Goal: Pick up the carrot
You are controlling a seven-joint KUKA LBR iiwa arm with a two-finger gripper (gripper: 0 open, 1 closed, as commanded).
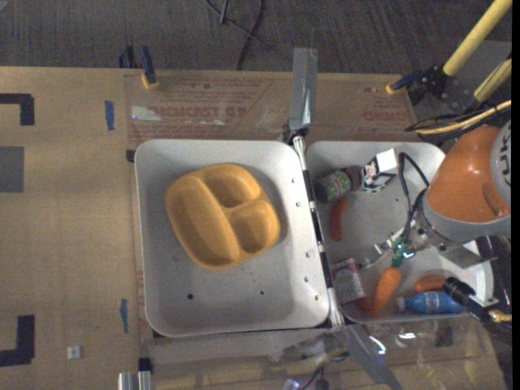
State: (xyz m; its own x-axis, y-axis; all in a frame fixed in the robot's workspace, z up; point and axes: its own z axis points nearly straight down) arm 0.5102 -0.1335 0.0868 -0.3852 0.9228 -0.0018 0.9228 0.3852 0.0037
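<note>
The right bin (422, 154) is pretty cluttered. The carrot (385, 289) lies near its front edge, fat end up toward the gripper and tip pointing down-left. Right beside it on the left is a small packet (349, 283). On the right is a blue bottle (431, 303) lying flat, with another little orange piece (429, 283) just above it. Further back there's a dark can (336, 184) on its side, a reddish sausage-looking thing (338, 218) below that, and a small black and white box (379, 169) near the back wall.

The left bin (154, 242) holds a yellow divided plate (223, 214).

The arm (471, 185) comes in from the right over the right bin. Its gripper (398, 254) points down-left, just above the carrot's fat end. Can't tell how the fingers are set, it's too murky there. Nothing shows the carrot gripped, it looks like it's lying on the bin floor.

All this is on a brown worktop (65, 218).
</note>
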